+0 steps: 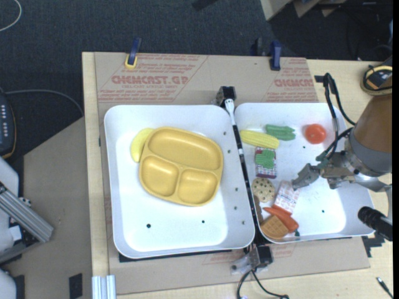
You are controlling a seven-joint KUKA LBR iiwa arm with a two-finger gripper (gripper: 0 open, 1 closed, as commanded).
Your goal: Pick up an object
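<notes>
Over the right bin the gripper hangs low, reaching in from the bin's right edge; whether it is open or closed cannot be told, and nothing shows between its tips. Just beside its tip lies a small white packet with red print, and beyond that a round cookie near the bin's left wall. Along that wall sit a yellow corn cob and a purple-and-green carton. A green pepper and a red tomato lie toward the far edge. At the near left corner an orange carrot rests on a waffle-like piece. The left bin carries a yellow divided plate overlapping a yellow banana.
</notes>
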